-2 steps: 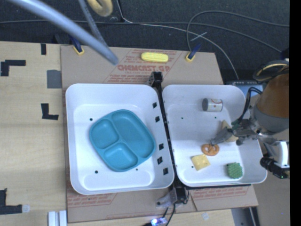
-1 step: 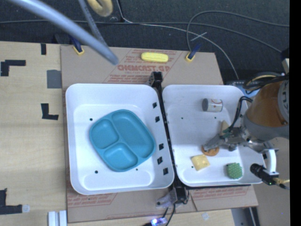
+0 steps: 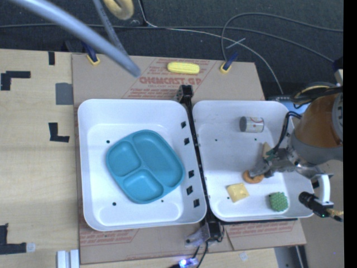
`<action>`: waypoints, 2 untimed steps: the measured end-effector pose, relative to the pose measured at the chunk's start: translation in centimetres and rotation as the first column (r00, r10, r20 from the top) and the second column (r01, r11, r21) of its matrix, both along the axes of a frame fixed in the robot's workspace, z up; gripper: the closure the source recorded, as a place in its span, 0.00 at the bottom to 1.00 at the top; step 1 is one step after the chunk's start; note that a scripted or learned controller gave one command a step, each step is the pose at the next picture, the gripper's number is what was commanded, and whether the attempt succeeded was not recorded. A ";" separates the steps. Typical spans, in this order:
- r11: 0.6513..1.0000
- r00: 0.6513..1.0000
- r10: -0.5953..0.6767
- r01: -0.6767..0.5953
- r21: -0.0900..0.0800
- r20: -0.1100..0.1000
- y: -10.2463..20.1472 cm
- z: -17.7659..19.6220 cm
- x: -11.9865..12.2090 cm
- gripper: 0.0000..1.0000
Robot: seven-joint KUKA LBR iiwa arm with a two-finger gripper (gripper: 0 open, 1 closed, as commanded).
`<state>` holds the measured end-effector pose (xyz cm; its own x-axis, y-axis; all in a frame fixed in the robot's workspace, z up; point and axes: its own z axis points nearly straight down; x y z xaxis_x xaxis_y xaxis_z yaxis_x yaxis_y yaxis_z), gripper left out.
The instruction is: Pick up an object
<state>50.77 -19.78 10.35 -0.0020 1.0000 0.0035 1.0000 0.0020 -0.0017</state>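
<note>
A small flat round orange-brown object [image 3: 254, 177], perhaps a cookie, lies on the right bin's floor.

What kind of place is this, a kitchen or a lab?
Probably a robotics lab: an arm reaches over two white bins of small toy-like items, set on cardboard with cables trailing behind.

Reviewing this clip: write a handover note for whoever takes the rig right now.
Gripper: low in the right bin, fingertips at the small orange-brown piece; grip state unclear.
Also in the right bin: grey-and-white can lying at the back, yellow block, green ball.
Left bin: blue divided plate.
Done: nothing lifted.
Left: secure an object and raise it.
</note>
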 end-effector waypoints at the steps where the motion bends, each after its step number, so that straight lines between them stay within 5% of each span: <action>1: 1.000 1.000 0.000 0.000 -0.004 0.005 1.0 5.0 0.0 1.00; 2: 1.000 1.000 0.000 0.000 -0.005 0.005 1.4 9.3 0.3 1.00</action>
<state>51.04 -18.40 19.62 -0.0019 1.0000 -0.0013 1.0000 0.0019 0.0034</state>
